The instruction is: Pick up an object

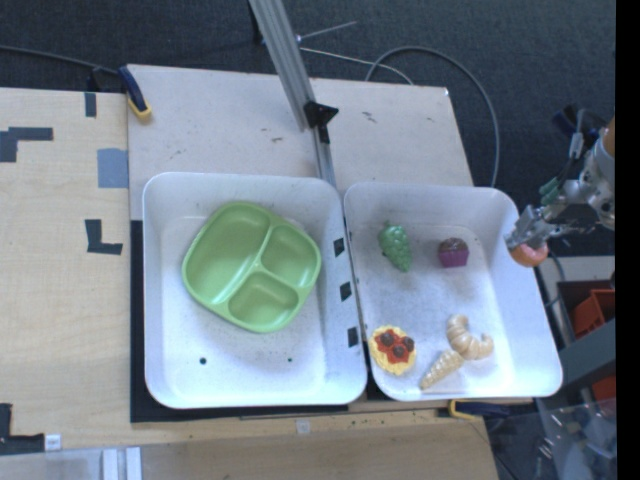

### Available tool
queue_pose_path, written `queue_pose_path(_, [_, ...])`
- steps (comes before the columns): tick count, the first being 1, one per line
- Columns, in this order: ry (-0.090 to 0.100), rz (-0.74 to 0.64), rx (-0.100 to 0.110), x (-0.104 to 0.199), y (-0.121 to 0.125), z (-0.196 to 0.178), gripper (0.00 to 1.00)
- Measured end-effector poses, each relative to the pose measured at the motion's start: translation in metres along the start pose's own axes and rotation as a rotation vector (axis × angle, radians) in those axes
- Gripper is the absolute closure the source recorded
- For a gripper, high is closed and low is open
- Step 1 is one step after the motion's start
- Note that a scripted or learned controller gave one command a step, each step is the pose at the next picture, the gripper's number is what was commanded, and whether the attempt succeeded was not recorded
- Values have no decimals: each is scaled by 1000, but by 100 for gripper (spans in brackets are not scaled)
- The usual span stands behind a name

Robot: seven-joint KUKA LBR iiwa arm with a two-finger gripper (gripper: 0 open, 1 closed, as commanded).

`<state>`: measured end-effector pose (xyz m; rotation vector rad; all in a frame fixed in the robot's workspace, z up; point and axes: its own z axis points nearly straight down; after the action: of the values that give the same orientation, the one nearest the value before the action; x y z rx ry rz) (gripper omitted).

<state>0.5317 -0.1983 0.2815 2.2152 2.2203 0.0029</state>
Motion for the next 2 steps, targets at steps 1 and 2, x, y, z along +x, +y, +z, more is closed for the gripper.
queue_pose_path(1, [3,-5,6,58,16,13,100])
queue_pose_path(2, [4,-5,7,120,20,27,100])
